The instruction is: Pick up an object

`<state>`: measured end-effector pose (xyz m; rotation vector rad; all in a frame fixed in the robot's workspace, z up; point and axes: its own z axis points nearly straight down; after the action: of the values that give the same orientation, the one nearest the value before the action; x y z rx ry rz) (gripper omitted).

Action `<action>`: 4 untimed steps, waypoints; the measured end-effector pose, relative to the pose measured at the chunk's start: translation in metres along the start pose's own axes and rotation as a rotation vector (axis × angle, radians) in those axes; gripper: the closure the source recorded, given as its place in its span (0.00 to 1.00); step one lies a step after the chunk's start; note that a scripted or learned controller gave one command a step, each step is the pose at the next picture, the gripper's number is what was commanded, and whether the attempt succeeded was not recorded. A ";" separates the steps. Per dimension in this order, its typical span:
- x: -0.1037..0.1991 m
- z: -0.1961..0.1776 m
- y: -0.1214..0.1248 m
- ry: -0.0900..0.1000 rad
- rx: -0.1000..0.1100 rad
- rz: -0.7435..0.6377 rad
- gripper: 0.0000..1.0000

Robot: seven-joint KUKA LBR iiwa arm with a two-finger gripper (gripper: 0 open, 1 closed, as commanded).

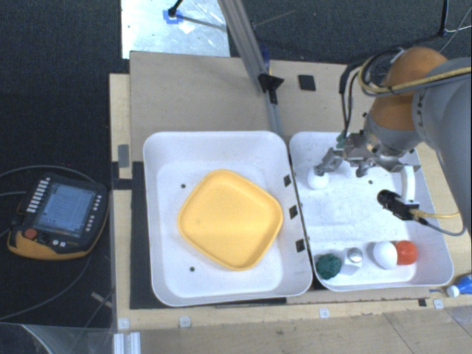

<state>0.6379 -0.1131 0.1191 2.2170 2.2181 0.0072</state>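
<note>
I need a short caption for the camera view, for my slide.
Arm's pincer low in the right bin; a yellow plate lies in the left bin.

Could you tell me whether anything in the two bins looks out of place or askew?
Nothing looks spilled or damaged. The yellow plate lies face down and turned cornerwise in the left bin. The small items, a green ball, a white ball and an orange ball, crowd the right bin's near edge.

Orange-and-grey handheld control pendant with a screen [57, 218] lying on dark carpet [59, 65], left of the bench.
</note>
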 end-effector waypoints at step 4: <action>0.005 -0.153 0.012 0.000 0.003 0.000 1.00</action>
<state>0.6493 -0.1083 0.2725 2.2183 2.2200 0.0042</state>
